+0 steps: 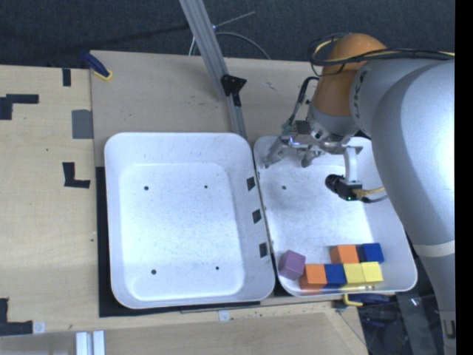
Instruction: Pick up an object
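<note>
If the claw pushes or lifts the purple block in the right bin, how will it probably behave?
The purple block looks like a small solid cube, so it is probably stiff and light. Its flat faces suggest it will slide, not roll. It sits beside an orange block, so a push may move that too.

Seven blocks [341, 266]; two bins [177, 143].

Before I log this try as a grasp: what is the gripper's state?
Gripper: fingers spread open over the right bin's far end, holding nothing.
</note>
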Action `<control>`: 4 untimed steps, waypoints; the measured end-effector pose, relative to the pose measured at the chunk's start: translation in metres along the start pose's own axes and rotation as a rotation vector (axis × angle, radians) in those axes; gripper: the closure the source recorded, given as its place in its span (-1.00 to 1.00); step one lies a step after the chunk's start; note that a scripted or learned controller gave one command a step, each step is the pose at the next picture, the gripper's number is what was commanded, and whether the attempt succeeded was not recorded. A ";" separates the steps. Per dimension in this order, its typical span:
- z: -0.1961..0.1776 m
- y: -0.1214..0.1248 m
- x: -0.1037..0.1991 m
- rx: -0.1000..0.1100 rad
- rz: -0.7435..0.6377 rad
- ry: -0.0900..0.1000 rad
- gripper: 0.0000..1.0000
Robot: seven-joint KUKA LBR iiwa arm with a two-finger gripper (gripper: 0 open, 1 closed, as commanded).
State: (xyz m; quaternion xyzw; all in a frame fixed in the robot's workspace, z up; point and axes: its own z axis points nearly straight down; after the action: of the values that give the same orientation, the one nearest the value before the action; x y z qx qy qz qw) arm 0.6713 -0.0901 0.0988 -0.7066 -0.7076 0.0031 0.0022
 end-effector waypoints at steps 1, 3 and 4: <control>-0.098 -0.054 0.038 -0.012 -0.003 0.003 -1.00; -0.093 -0.050 0.103 -0.004 -0.002 0.002 -1.00; -0.092 -0.073 0.125 -0.003 -0.001 0.001 -1.00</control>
State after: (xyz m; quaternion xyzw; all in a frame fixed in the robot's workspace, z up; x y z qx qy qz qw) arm 0.5983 0.0344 0.1916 -0.7062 -0.7081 0.0016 0.0014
